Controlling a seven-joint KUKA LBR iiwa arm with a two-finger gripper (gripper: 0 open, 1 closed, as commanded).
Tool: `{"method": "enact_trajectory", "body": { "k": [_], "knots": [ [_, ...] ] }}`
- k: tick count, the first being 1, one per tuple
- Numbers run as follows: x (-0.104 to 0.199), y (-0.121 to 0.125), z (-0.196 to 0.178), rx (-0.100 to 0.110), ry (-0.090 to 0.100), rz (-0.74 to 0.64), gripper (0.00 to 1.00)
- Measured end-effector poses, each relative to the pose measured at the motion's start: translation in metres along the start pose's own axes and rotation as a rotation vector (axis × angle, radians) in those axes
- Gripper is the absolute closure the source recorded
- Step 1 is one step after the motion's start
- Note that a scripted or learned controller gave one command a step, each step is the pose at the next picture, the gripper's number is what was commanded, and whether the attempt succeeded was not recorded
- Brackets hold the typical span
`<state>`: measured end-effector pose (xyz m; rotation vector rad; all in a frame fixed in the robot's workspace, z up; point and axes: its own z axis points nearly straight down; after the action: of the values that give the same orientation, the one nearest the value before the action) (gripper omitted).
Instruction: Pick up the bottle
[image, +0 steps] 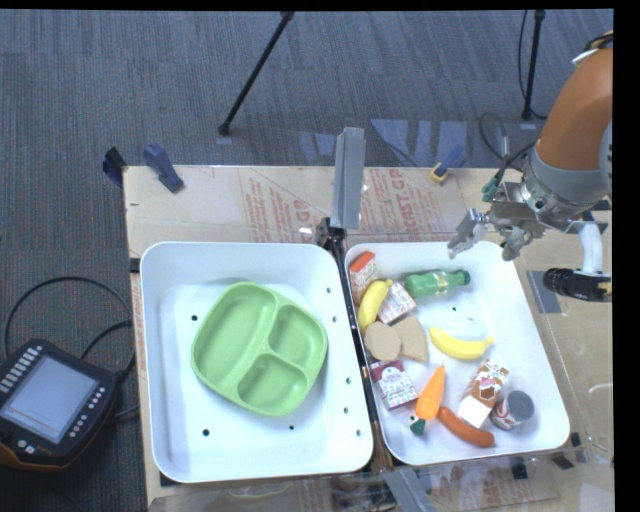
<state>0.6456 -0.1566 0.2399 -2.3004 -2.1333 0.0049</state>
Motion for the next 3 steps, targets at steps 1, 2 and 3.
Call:
{"method": "enact_trajectory", "body": {
  "k": [1, 2, 3],
  "knots": [
    [-0.009, 0.0, 0.117, 0.002, 0.002, -0.145, 0.0],
    [-0.01, 0.0, 0.11, 0.005, 0.004, -0.144, 1.0],
    [-0.053, -0.025, 0.032, -0.003, 0.0, -0.292, 1.0]
  ]
}}
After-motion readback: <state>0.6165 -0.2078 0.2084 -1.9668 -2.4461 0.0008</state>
